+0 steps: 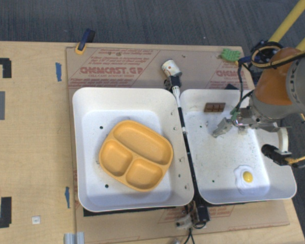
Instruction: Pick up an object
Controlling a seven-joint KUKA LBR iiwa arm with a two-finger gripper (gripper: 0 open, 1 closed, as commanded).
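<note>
— Objects to pick, counted: two in the right bin (254, 187). One fried egg toy (246, 176), white with a yellow yolk, near the bin's near right corner. One brown chocolate bar (214, 107), flat by the far wall, left of centre.

— Touching each other?

— Well apart; bare white floor between.

— Gripper?

— Gripper (219, 130) low over the right bin's middle left, between chocolate bar and fried egg toy, touching neither. Nothing between the fingers. Open or closed: cannot tell, too small and foreshortened.

— Arm?

— One, grey with an orange band (272, 85), reaching in from the right over the right bin's far right edge.

— Left bin (86, 136)?

— One yellow divided plate (135, 154), three compartments, lying flat near the middle and turned at an angle to the walls. Nothing in the compartments.

— Bins, counted?

— Two, white and shallow, side by side, touching along the middle seam.

— Around them?

— One brown cardboard sheet (117, 65) with red print under both bins. One green scrap (231, 55) at its far right corner, one blue and yellow clamp (85, 39) at its far left corner.
</note>
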